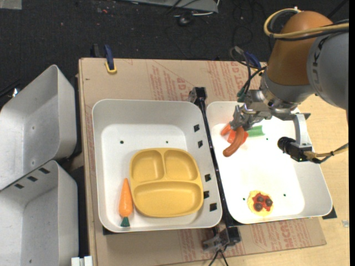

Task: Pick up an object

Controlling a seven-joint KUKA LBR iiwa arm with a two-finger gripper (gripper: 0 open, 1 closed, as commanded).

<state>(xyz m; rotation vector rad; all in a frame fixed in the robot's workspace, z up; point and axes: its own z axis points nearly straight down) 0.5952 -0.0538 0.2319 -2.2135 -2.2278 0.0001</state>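
A: Camera view, looking down at a slant. 2 white bins sat side by side on the bench. The left bin [105,148] held a yellow divided tray [166,182] and a toy carrot [126,199] just beside the tray's left edge. The right bin [310,193] held a toy sausage [235,141], an orange-red piece [225,130] touching its upper end, a green piece [255,130] close by, and a small yellow disc with dark red toppings [260,201] near the front wall.

B: And the gripper?

A: The gripper [242,124] hung over the back-left part of the right bin, right above the upper end of the sausage. Whether it was open or closed, I could not tell; the wrist body hid that part.

B: So which step?

A: My judgement: the descent or the closing stage of the pick, with the sausage as the likely target. Nothing looked clearly lifted; the sausage seemed to lie on the bin floor.

B: What did the next move call for?

A: A firm closure across the sausage's narrow width, clear of the orange-red piece, then a straight lift. The crowding there could spoil the grasp.
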